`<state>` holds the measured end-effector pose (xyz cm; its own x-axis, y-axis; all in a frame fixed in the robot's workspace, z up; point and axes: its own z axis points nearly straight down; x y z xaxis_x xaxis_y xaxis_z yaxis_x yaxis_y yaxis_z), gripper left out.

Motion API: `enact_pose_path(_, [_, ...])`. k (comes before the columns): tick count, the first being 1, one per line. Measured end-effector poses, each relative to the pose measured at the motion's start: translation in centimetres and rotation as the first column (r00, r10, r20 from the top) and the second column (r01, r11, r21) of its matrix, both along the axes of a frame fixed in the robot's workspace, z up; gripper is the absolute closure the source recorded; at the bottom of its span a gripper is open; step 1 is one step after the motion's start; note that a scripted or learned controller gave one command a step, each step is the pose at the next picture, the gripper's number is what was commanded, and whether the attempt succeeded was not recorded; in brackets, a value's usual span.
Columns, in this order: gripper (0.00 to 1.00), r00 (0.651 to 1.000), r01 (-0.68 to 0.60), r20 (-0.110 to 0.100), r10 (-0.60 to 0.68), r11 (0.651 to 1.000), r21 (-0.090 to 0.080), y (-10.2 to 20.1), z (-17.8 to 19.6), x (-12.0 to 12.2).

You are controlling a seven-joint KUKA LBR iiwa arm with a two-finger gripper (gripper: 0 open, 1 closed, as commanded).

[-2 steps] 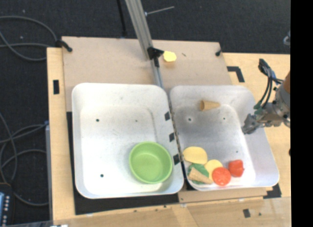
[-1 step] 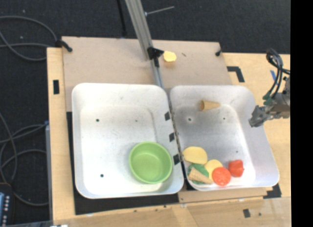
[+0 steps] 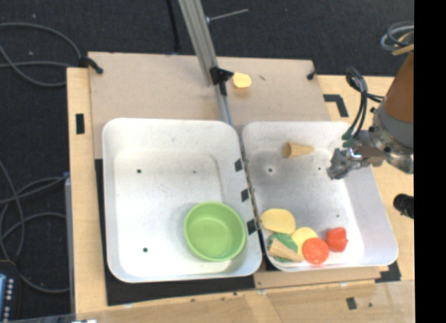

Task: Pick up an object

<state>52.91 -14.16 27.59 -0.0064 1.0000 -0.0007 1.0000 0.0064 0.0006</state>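
We can see just a part of the grey arm with its orange band, because the right side of the view cuts it off. Its small grey pincer hangs over the upper right part of the right white bin. The pincer is small and blurry, so we cannot tell how it is set, and we see nothing in it.

In the right white bin, a tan cone-shaped toy lies by itself near the top, to the left of the pincer and apart from it. Down in the bottom corner a little heap of toys sits close together: a flat yellow oval piece, a round yellow piece, a red ball-shaped toy, a red chunky toy and a second tan cone with something green tucked under it. We cannot make out what the green thing is.

In the left white bin, a round green plastic bowl stands near the bottom right corner.

On the brown counter behind the bins, a small yellow lump lies beside a slanted silver metal bar.
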Motion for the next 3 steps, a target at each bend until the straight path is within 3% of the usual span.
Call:
enact_pose_path(1, [1.00,1.000,0.001,-0.001,-0.001,1.000,0.000,4.5,-1.5,1.2])
enact_pose_path(3, [1.00,1.000,-0.002,0.001,0.002,1.000,0.002,14.7,-0.7,4.7])
